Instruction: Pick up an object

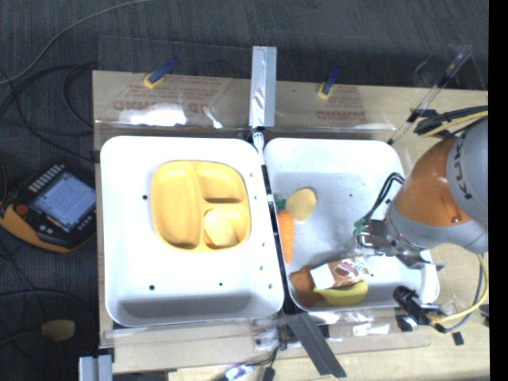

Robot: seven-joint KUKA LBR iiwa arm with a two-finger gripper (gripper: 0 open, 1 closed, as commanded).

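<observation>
Two white bins sit side by side in the middle of the frame. The left bin (127,292) has a yellow tray (198,205) in it. The tray has parts, and a pale yellow lump (222,228) lies in its lower right part.

The right bin (341,161) holds a few things. A small pale yellow piece (302,203) lies near the bin's left wall. Just below it and to its left, an orange carrot (286,235) lies along that wall, pointing up and down in the frame. At the bottom of the bin there is a little pile: a brown thing (303,281), a white packet (340,274) with red on it, and a banana (345,294) under the packet. They touch each other.

The arm (444,197) comes in from the right side of the frame, with its orange band over the right edge of the right bin. The claw (367,235) hangs low in the lower right part of that bin, just above and to the right of the packet. I cannot tell if the claw is open or closed, or if it has hold of anything.

A black and orange controller (51,205) lies on the floor at the left edge.
</observation>
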